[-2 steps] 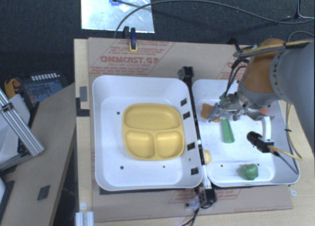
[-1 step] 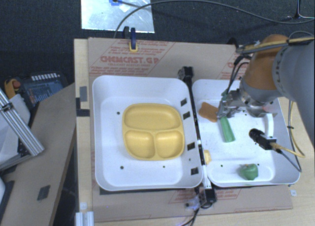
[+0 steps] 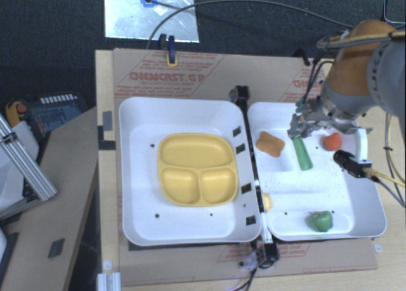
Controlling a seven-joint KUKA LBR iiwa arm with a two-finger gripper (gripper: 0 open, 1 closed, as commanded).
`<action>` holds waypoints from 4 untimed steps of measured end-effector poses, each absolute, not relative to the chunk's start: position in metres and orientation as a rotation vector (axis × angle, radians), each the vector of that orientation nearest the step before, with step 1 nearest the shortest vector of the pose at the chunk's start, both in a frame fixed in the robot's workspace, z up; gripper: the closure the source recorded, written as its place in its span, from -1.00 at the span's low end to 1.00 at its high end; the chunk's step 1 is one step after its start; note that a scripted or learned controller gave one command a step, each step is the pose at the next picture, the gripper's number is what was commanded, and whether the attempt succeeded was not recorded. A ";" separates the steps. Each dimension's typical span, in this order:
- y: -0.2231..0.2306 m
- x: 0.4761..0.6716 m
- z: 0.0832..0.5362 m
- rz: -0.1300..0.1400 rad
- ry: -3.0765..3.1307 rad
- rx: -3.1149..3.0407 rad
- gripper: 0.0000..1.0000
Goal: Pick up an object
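Camera view: claw (image 3: 303, 126) low in right bin (image 3: 374, 220), just over top end of green stick (image 3: 302, 153), toward bin's far edge. Can't tell how wide claw's open, nothing visibly in it. Tip imo: line up across stick's narrow width, drop straight. Orange chunk (image 3: 271, 144) and red piece (image 3: 332, 141) sit close either side, don't nudge.

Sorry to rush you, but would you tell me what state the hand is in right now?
Hand: over the right bin, at the top end of the green stick-shaped item; whether it is open, closed or holding anything cannot be told.
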State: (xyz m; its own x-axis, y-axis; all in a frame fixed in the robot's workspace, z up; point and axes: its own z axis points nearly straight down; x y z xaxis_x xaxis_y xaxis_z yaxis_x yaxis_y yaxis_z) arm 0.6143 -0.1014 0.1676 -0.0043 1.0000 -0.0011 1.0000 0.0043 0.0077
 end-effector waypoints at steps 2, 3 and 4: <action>-0.107 0.621 0.265 0.007 2.223 2.211 1.00; -0.061 0.606 0.250 0.001 2.232 2.213 1.00; -0.012 0.590 0.235 0.001 2.233 2.213 1.00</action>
